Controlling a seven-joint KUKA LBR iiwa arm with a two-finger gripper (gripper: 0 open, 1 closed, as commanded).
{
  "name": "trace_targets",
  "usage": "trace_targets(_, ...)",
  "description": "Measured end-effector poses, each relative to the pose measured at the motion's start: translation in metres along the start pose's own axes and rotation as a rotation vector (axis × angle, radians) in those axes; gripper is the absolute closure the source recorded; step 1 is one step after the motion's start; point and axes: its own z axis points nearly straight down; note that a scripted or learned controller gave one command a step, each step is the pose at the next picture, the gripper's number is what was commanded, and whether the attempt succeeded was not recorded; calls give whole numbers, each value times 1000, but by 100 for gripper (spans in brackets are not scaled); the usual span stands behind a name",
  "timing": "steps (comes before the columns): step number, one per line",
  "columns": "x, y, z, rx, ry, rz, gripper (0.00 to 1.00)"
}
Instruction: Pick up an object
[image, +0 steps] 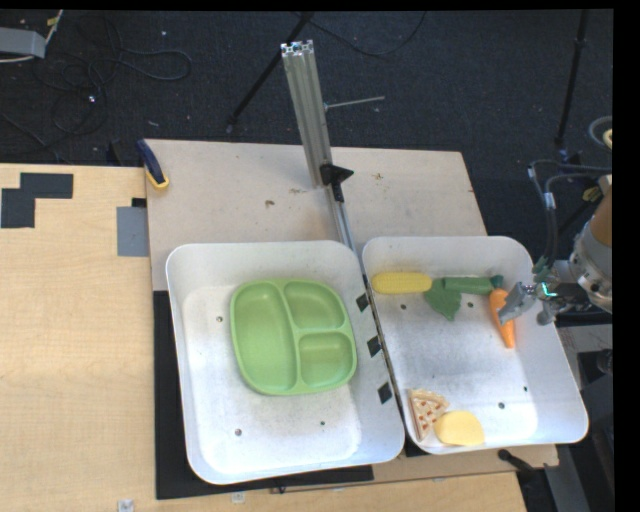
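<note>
The right bin (545, 400) holds several toy foods. A yellow corn cob (400, 283) lies at its far left, with a green leafy piece (455, 293) beside it. An orange carrot (503, 322) lies near the bin's right wall. A pizza slice (427, 412) and a yellow lemon-like piece (460, 429) rest at the near edge. My gripper (523, 299) reaches in over the right wall, right at the carrot's upper end; nothing is seen lifted off the bin floor.
A green divided plate (293, 335) lies in the left bin (200, 400). A metal post (310, 110) rises behind the bins. The arm's wrist and cables (590, 260) stand at the right edge.
</note>
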Motion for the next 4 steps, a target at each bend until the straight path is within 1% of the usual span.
trace_targets(1,0,1,-1,-3,-1,0,0)
trace_targets(2,0,1,42,1,0,0,0)
trace_targets(3,9,7,97,2,1,-1,0)
trace_targets(4,9,8,124,-4,0,-1,0)
